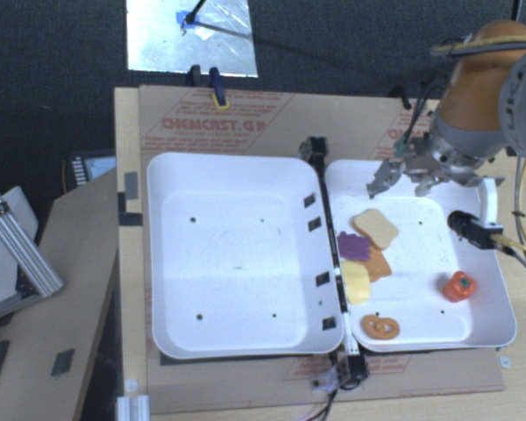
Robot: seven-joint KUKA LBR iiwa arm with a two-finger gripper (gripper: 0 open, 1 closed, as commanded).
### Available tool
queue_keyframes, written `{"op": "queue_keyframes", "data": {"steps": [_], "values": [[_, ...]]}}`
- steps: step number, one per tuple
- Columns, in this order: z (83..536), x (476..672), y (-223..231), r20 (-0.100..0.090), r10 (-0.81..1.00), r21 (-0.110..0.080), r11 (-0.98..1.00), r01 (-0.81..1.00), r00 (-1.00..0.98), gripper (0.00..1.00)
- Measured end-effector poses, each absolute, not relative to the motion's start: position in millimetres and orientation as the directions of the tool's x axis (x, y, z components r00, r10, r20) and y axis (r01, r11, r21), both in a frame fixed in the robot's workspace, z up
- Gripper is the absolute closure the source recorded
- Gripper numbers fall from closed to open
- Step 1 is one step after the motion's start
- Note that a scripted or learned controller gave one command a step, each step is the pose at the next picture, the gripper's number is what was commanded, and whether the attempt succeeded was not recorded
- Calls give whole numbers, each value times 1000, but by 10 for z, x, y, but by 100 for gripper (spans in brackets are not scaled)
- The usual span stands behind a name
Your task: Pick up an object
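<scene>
The left bin (pixel 237 261) is the largest open area, its white floor bare from wall to wall. The right bin (pixel 486 323) sits just beside it, the two sharing a central divider with black clips. The arm (pixel 486 86) reaches in from the right, and its gripper (pixel 403 178) hovers over the right bin's back edge, near the far left corner. Its fingers point down with a gap showing between them, and nothing lies between them.

The objects cluster along the right bin's left wall: a tan bread slice (pixel 377 228), a purple piece (pixel 354 246) touching it, an orange slab (pixel 379 263) beneath, a pale yellow piece (pixel 356 282) against the divider, and a small orange ring (pixel 380 326) near the front edge. A red tomato-like item (pixel 458 286) stands well apart, towards the right wall, with bare floor around it.
</scene>
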State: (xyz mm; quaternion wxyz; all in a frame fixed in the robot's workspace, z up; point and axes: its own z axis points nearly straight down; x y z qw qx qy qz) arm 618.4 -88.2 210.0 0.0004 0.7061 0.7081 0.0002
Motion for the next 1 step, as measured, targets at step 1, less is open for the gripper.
{"op": "queue_keyframes", "data": {"steps": [1], "values": [[2648, 5634, -1118, -1, 1000, 4, -2, 1000, 2, 0]]}}
